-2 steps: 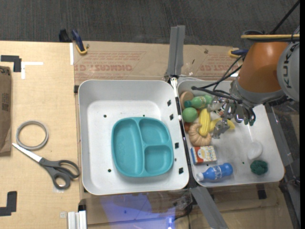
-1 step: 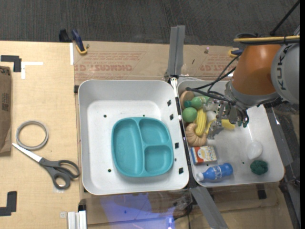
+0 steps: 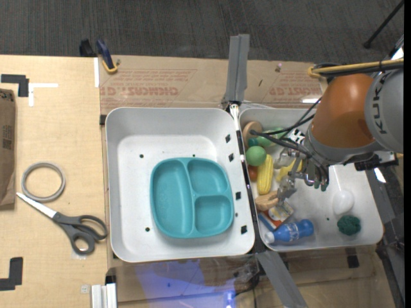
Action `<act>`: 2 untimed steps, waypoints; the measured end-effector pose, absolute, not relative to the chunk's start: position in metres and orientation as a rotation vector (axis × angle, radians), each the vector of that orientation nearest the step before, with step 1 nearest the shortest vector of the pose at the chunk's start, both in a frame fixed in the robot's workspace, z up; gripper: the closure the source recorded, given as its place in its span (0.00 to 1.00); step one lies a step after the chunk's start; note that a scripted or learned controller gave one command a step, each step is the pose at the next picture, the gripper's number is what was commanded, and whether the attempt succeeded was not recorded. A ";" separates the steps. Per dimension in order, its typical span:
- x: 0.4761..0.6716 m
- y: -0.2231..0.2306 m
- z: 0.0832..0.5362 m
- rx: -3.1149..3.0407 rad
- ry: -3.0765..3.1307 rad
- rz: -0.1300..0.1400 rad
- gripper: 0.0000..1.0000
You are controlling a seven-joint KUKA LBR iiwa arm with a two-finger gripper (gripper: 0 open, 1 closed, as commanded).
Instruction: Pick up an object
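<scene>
bench (image 3: 58, 108) — two white bins (image 3: 122, 191) | scissors (image 3: 67, 223) | tape roll (image 3: 43, 181)

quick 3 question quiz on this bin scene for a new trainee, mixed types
1. True or false: the teal divided plate lies in the left bin.
2. Which lies nearest the right bin's front edge? A) green ball B) plastic bottle C) corn cob
3. Fill in: on the bench left of the bins, beside the scissors, lies a roll of ____.

Key: 1 true; 2 B; 3 tape.
</scene>
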State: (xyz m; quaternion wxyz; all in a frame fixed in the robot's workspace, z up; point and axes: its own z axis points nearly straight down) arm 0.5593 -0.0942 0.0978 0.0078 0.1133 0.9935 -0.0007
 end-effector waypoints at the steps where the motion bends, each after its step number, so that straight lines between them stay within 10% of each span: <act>1: 0.591 -0.094 0.093 0.456 3.104 -0.001 0.00; 2: 0.568 -0.100 0.092 0.659 3.070 0.000 0.00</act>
